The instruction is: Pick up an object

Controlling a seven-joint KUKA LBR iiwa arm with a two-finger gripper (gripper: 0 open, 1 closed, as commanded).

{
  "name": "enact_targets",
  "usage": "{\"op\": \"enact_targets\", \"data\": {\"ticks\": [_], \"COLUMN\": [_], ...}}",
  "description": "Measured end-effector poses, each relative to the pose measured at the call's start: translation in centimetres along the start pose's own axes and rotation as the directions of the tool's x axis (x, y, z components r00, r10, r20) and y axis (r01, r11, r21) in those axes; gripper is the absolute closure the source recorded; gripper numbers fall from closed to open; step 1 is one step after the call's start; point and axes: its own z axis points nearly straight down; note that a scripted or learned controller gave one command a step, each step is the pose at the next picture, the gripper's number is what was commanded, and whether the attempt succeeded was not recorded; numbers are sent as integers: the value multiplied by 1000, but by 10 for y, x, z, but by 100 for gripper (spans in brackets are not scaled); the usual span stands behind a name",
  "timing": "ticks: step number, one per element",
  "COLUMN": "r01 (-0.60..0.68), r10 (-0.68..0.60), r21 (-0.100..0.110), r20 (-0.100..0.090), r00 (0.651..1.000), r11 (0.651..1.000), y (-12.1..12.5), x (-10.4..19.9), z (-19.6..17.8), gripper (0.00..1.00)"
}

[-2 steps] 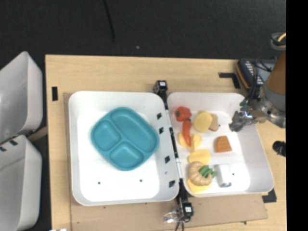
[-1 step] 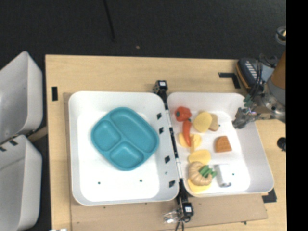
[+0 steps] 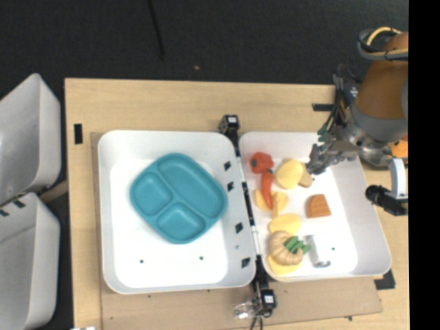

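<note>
Grey gripper beside yellow toy; jaws blurred, state unreadable; arm cropped right.

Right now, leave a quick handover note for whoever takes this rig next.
Hand: low over the right bin, at the yellow toy; whether it grips anything cannot be told.
Right bin holds a red tomato, an orange carrot, an orange block, and a pile of toy food near the front.
Left bin holds a teal divided plate.
Done: nothing visibly lifted.
Left: grip one object and raise it.
</note>
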Motion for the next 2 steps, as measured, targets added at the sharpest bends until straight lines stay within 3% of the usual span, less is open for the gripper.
{"op": "enact_targets", "data": {"ticks": [2], "r01": [-1], "r10": [1], "r21": [1], "r20": [0], "r00": [1000], "r11": [1000], "y": [30], "x": [98], "z": [-18], "gripper": [100]}}
